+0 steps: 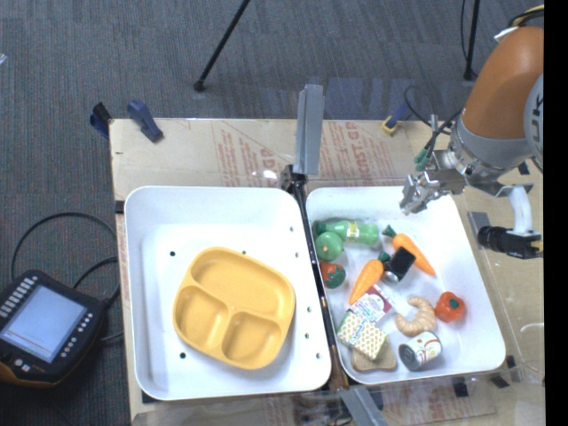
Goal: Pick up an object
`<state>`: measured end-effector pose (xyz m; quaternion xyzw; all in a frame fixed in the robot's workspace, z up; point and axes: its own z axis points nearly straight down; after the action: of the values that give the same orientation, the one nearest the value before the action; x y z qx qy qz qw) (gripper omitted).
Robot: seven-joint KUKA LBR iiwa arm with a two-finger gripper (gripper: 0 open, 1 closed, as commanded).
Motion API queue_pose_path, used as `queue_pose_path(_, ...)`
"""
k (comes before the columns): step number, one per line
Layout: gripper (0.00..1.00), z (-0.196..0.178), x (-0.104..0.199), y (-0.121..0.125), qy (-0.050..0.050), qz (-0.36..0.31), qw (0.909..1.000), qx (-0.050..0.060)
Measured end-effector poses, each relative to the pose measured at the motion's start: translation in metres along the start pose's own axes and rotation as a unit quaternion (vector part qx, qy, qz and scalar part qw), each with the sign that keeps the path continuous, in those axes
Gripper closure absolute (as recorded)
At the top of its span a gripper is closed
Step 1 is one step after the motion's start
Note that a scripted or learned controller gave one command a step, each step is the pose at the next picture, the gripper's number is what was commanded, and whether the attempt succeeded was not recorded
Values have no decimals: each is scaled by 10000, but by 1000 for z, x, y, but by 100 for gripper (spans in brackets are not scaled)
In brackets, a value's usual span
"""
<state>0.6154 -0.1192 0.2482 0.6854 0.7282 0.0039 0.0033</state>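
Note:
The right bin point(470, 238) holds several toy foods. Among them are a green bottle point(355, 232), a green round piece point(330, 244), a red tomato point(333, 274) and two carrots point(364, 280) point(415, 252) with a black block point(402, 263) between them. Nearer the front lie an orange pepper point(450, 306), a croissant point(417, 316), a tin can point(419, 351), a snack packet point(369, 306) and a cracker point(360, 334). My gripper point(420, 193) hangs over the bin's far edge, up and right of the carrots, apart from every item, with nothing seen in it.
The left bin point(151, 238) carries a yellow divided plate point(232, 306). A grey metal post point(309, 131) stands behind the seam between the bins. A teach pendant point(40, 322) lies on the floor at the left. Cables and a white fitting point(519, 216) sit right of the bin.

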Motion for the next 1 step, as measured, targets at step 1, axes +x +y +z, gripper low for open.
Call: queue_pose_path(1, 100, -84, 71, -9, 2, -543, 9985, 14)
